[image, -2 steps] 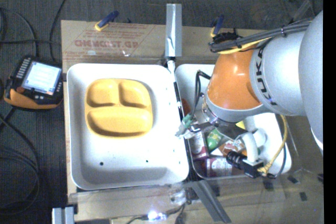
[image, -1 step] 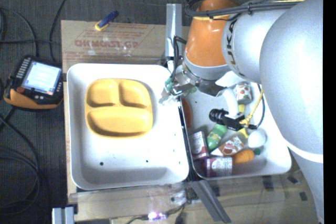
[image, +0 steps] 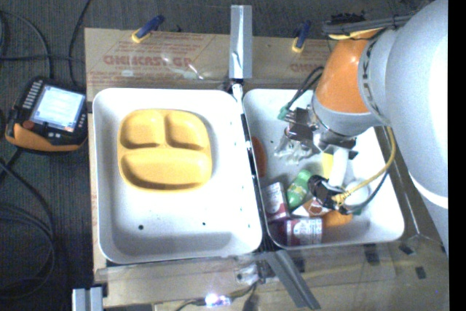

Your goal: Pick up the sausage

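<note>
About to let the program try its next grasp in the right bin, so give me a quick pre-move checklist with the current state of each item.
1. Sausage located: cannot tell. A thin reddish thing lies along the right bin's left wall; it may be the sausage.
2. Gripper over the right bin: ok, near its upper middle.
3. Gripper holding anything: cannot tell, the wrist hides it.
4. Path to the reddish thing: ok, bare floor lies between.
5. Clutter nearby: not ok. A small can, a green item and a dark red packet crowd the bin's lower part.
6. Yellow tray in the left bin: ok, out of the way.
</note>
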Controlling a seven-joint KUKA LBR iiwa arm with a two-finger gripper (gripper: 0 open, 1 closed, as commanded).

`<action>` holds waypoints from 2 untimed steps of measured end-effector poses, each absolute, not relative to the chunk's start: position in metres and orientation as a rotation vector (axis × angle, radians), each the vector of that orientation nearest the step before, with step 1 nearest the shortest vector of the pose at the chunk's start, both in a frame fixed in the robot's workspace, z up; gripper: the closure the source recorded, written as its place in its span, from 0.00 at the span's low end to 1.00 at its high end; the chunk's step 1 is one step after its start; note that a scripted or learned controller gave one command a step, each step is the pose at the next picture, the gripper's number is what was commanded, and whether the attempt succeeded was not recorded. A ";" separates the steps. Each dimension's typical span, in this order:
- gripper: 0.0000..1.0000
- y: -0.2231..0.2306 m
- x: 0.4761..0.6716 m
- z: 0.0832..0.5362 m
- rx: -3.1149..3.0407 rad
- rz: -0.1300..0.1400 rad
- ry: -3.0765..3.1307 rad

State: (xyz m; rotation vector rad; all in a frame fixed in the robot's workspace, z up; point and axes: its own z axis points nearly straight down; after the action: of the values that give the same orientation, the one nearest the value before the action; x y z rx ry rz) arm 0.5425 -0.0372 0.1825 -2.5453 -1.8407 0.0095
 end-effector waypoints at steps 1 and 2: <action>1.00 -0.021 0.562 0.182 -2.939 0.012 -1.114; 1.00 0.037 0.651 0.234 -2.894 0.009 -1.230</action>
State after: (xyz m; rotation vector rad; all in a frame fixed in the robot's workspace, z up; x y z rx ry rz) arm 0.6506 0.0367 0.2338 -2.8941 -1.2304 0.0086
